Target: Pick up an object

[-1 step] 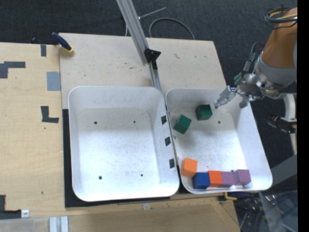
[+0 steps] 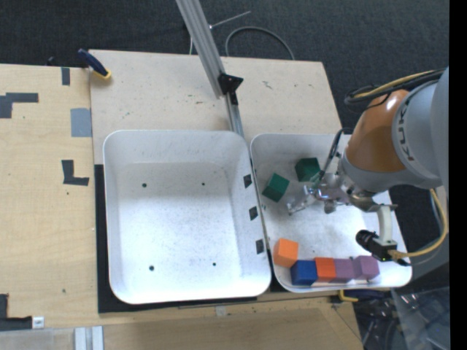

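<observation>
The gripper (image 2: 300, 203) hangs low in the right bin (image 2: 306, 144), reaching in from the right; whether it is open or closed cannot be told. A green block (image 2: 276, 187) lies just left of it, and a second green block (image 2: 308, 169) sits just above it. Along the bin's near edge lie an orange block (image 2: 286, 251), a blue block (image 2: 303, 272), another orange block (image 2: 325, 269) and a purple block (image 2: 359, 268).

tool (image 2: 300, 204) over right bin (image 2: 292, 148) | near green blocks (image 2: 276, 187)
</observation>
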Controlling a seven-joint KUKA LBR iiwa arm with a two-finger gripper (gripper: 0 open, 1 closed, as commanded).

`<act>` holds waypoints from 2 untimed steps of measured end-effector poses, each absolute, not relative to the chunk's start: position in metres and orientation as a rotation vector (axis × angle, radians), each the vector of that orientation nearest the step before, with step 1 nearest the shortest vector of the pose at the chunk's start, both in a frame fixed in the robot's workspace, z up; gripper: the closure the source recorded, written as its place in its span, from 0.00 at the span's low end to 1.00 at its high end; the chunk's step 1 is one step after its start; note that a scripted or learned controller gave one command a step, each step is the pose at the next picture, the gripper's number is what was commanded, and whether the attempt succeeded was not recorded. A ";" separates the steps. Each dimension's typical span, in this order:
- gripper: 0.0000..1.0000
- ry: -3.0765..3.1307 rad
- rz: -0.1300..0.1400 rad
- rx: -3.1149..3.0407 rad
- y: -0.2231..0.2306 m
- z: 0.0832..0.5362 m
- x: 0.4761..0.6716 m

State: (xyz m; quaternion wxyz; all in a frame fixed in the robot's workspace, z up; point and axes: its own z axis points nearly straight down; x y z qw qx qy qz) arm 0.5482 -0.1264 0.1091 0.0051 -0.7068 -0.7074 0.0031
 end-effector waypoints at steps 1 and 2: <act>0.00 -2.217 0.006 -2.215 -0.088 0.091 0.495; 0.00 -2.231 -0.009 -2.215 0.015 0.196 0.483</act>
